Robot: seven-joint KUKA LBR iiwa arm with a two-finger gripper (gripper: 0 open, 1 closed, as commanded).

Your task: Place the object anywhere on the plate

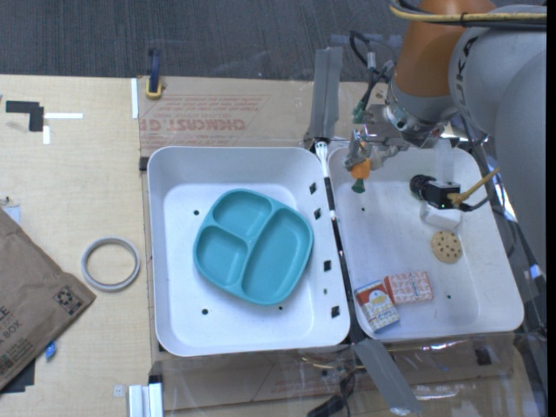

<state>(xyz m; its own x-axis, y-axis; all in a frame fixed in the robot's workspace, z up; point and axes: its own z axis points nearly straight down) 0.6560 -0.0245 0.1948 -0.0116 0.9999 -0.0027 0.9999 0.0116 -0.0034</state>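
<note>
The snack packet [393, 299] lies at the right bin's near edge, the cookie [446, 246] beyond it. The pincer [359, 162] (far-left corner of that bin) grips a small orange object [359, 171]. The blue plate [253, 246] waits bare in the left bin; carrying across and releasing remain.

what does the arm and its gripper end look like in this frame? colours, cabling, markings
The arm is light grey and bulky, with a rounded orange band above the wrist. A yellow-and-black cable loops over the orange section, and thinner dark wires run down the wrist side. The gripper is a small metallic grey assembly; no readable markings.
</note>
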